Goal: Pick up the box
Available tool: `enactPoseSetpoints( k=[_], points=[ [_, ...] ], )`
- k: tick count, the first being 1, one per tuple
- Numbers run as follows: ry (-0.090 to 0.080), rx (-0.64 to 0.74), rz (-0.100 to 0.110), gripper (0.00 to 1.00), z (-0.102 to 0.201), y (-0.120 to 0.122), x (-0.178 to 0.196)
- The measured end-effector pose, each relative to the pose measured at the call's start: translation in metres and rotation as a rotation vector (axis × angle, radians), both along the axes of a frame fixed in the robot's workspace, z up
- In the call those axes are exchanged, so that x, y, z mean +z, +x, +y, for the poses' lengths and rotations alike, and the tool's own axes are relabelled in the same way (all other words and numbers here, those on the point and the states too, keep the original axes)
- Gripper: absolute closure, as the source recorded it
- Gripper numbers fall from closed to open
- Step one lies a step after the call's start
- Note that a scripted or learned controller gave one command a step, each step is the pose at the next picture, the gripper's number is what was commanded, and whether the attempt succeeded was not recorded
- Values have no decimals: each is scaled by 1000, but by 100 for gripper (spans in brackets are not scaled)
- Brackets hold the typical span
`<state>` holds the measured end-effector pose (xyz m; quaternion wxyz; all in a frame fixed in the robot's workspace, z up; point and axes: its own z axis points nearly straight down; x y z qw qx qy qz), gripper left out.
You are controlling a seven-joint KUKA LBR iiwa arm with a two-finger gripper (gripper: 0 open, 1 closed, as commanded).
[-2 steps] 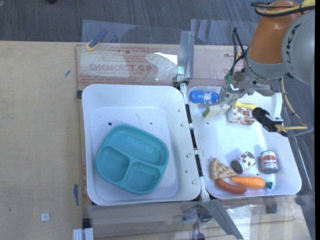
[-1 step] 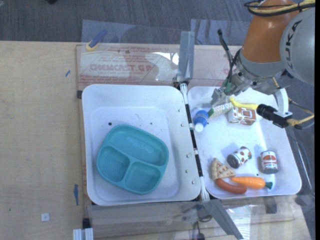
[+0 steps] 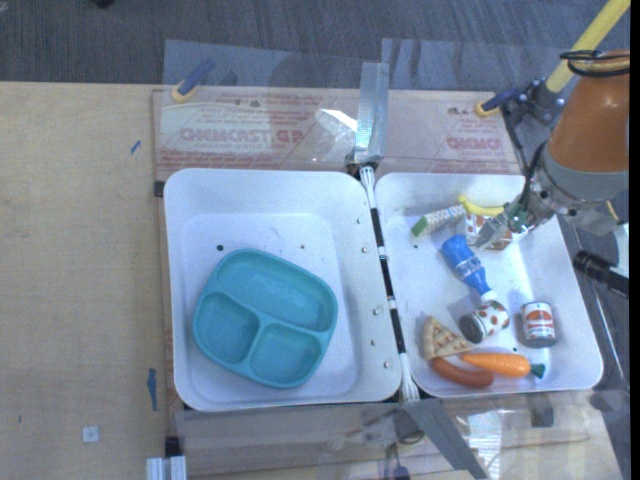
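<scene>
pincer (image 3: 508, 220) low over right bin (image 3: 585, 368) — we judge it lining up a grasp | box (image 3: 492, 230) at its tip, near banana (image 3: 480, 207) | pincer state: we cannot tell

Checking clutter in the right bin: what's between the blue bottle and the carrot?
In the camera view, a small mushroom-print can lies between the blue bottle and the carrot.
</scene>
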<state>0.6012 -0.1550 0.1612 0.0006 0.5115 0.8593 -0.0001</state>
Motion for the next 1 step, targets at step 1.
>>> enactPoseSetpoints(
  k=[1],
  points=[
    [0,-68,-4,100,81,44,25]
  ],
)
